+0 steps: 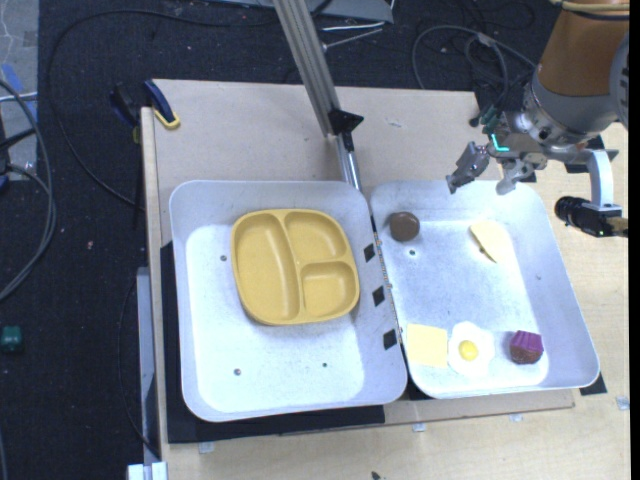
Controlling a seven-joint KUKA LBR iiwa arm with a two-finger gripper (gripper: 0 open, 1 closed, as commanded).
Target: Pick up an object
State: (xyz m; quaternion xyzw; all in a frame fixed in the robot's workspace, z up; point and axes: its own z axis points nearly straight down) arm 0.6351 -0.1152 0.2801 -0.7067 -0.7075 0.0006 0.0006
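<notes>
1. You see the gripper [492, 173] hovering above the far edge of the right bin [560, 298], its fingers spread with nothing between them.
2. In that bin, a brown round piece [404, 226] lies near the far left corner, and a pale yellow wedge [488, 239] sits near the far edge (just below the gripper).
3. Along the near edge lie a yellow cheese slice [427, 345], a fried egg [470, 349] and a purple piece [526, 347].
4. The left bin [200, 368] bears a yellow divided plate [295, 266].
</notes>
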